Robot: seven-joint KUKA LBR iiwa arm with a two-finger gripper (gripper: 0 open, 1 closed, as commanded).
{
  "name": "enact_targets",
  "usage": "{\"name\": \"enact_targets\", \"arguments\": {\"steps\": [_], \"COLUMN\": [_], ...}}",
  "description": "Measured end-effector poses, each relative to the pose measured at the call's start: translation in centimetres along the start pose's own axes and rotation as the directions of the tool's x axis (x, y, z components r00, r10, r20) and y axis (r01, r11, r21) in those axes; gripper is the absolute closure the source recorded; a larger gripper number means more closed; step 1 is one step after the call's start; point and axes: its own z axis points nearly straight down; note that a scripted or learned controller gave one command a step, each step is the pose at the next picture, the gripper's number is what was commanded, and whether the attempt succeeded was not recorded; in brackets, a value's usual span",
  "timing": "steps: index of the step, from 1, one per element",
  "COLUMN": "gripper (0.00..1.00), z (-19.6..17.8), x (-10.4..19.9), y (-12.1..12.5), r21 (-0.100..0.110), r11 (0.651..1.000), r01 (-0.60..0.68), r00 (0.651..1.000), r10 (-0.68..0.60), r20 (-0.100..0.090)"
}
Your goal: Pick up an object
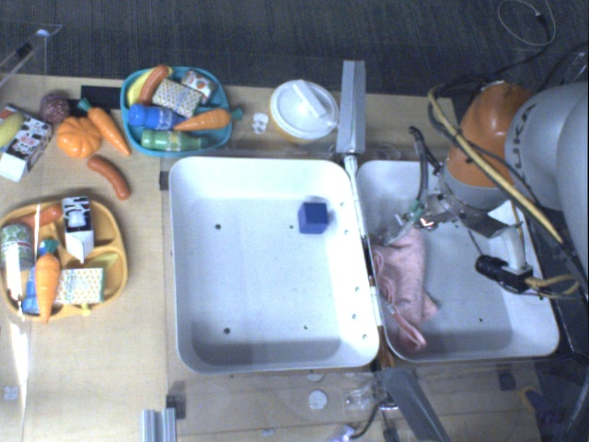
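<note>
A pink cloth (402,279) lies crumpled in the right bin (515,330), along that bin's left wall, stretching from about its middle toward the near edge. Right at the cloth's far end sits the pincer (416,217), low over the bin; whether it is wide, narrow or gripping any of the fabric cannot be told, since the tips are small and lost among cables and metal parts. The arm (543,145) comes in from the right, its orange band (488,118) above the wrist.

In the left bin (230,339) a small blue cube (314,216) rests alone near the far right corner, well apart from the cloth, with the divider between the bins separating them.

On the tabletop (138,376) beyond the bins, a white round lid (304,109) stands at the far side. Further left, a blue bowl (221,136) holds toy food, a toy pumpkin (77,137) and a sausage (109,177) lie loose, and a yellow tray (115,238) carries more toy items.
</note>
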Motion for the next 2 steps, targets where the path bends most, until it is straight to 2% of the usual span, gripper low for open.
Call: {"name": "enact_targets", "arguments": {"steps": [1, 2], "gripper": [1.00, 1.00], "z": [-1.1, -9.0], "x": [0.0, 1.5], "y": [0.2, 6.7], "r21": [-0.004, 0.001], "r11": [1.000, 0.999], "r01": [0.001, 0.051], "r00": [1.000, 0.999], "r10": [-0.001, -0.051], "r20": [0.001, 0.000]}}
